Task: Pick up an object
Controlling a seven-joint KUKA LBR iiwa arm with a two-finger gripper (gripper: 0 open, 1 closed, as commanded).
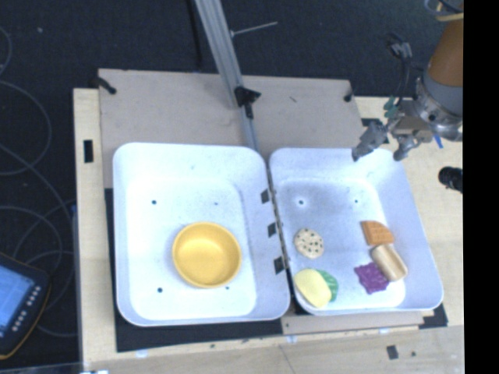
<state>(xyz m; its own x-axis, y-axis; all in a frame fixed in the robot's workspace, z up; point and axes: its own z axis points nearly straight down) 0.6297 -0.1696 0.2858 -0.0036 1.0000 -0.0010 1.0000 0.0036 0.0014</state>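
Observation:
My gripper hangs over the far right corner of the right bin, open, with nothing between its fingers. Well below it in that bin lie a speckled cookie, a yellow and green piece, a purple cluster, a tan cylinder and an orange wedge. A yellow bowl sits in the left bin.
A slanted metal pole runs from the top down to the gap between the bins. A tablet lies off the bench at lower left. Cables trail across the dark floor on the left.

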